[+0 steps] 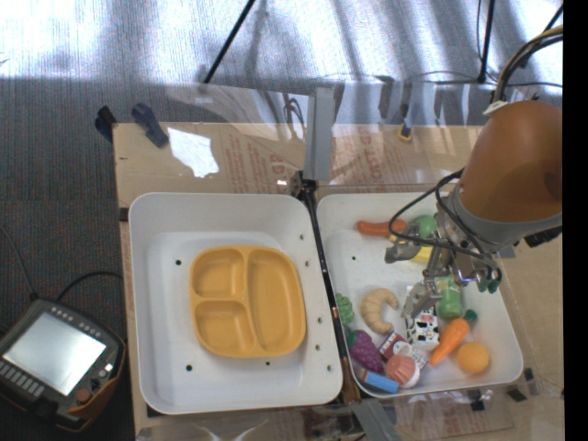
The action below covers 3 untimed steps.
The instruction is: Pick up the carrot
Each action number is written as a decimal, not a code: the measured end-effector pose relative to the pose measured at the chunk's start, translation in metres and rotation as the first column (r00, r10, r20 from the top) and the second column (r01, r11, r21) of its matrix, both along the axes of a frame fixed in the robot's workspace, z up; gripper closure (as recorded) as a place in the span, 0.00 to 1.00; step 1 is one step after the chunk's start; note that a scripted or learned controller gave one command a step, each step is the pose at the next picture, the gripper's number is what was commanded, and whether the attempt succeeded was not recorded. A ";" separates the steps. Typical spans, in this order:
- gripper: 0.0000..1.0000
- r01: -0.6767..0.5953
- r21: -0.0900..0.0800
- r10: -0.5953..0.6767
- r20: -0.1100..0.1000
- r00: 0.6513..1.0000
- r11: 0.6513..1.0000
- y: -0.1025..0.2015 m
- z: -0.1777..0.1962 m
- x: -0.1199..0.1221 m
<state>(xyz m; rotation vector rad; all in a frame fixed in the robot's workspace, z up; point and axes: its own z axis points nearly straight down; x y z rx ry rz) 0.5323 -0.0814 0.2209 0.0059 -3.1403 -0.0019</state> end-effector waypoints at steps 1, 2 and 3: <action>0.00 0.128 0.000 -0.128 -0.005 0.992 0.992 -0.069 -0.066 -0.057; 0.00 0.116 0.000 -0.115 0.013 0.993 0.993 -0.117 -0.112 -0.052; 0.00 0.137 -0.008 -0.137 0.029 0.990 0.990 -0.111 -0.119 -0.048</action>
